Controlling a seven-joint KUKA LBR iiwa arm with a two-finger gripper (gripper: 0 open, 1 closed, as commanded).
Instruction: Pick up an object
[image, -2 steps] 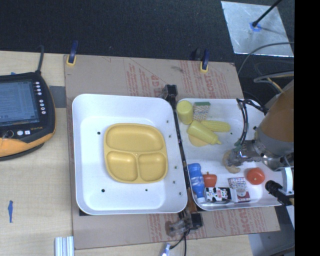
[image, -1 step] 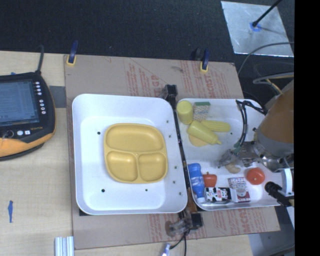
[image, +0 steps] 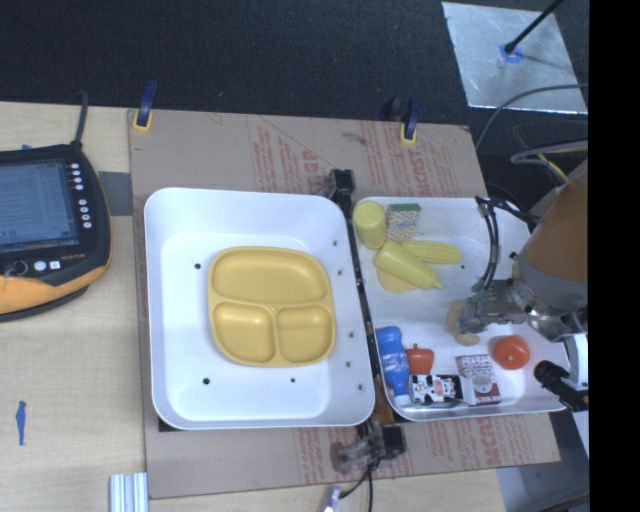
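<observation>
The right white bin (image: 455, 215) holds several small objects. At its back lie a yellow cylinder (image: 369, 223), a small green and white box (image: 404, 221), a corn cob (image: 436, 250) and a yellow wedge (image: 404, 266). Along its front lie a blue bottle (image: 391, 362), a small red pepper (image: 420, 358), a cow-patterned carton (image: 434, 390), a red and white carton (image: 478, 378) and a red tomato (image: 511, 352). My gripper (image: 478, 312) reaches in from the right, low over the middle of this bin, just above a tan round piece (image: 460, 322).
The left white bin (image: 170, 300) holds a yellow divided plate (image: 270, 305). A handheld control pad (image: 45, 225) lies on the bench at the far left. Cables (image: 492, 245) loop beside the arm's grey and orange wrist (image: 555, 255).
</observation>
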